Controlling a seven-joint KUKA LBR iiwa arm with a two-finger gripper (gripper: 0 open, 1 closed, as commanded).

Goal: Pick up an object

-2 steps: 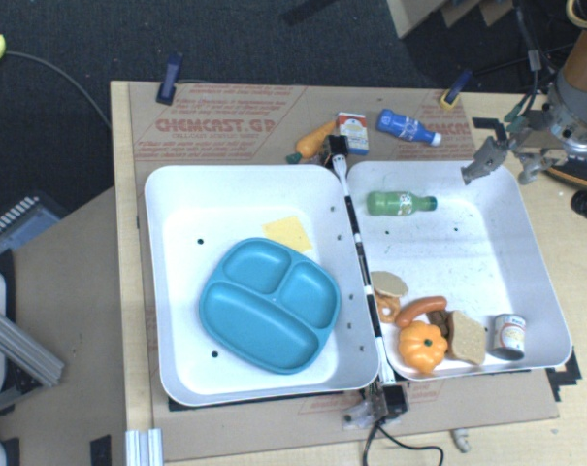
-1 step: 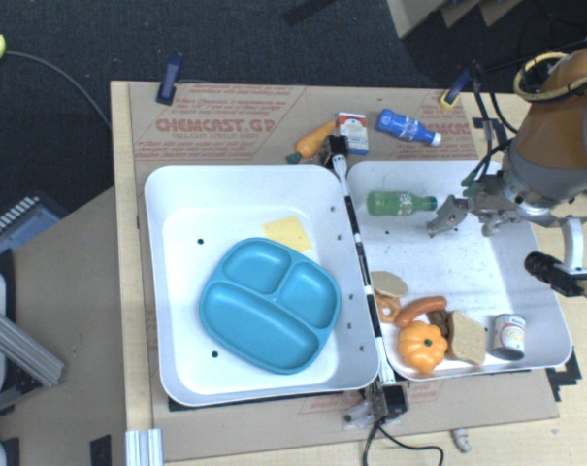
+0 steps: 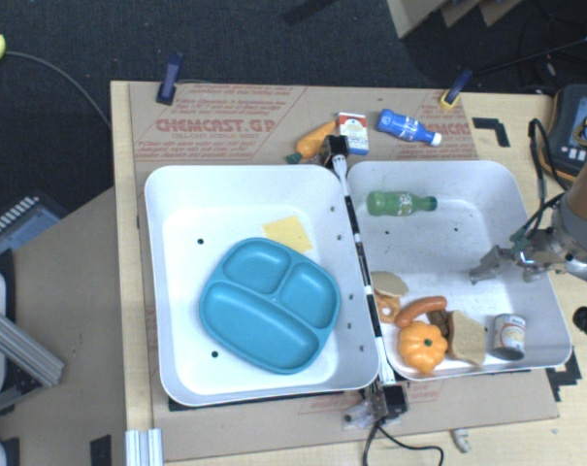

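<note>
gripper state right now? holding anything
Gripper: over the right bin, nothing seen between its jaws; open or shut cannot be told from this view.

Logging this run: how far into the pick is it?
Nothing looks picked yet. The gripper sits low over the right bin, with nothing visible between its fingers. The green bottle, pumpkin, sausage and can all lie in the bin. Left: close on an object and lift.
</note>
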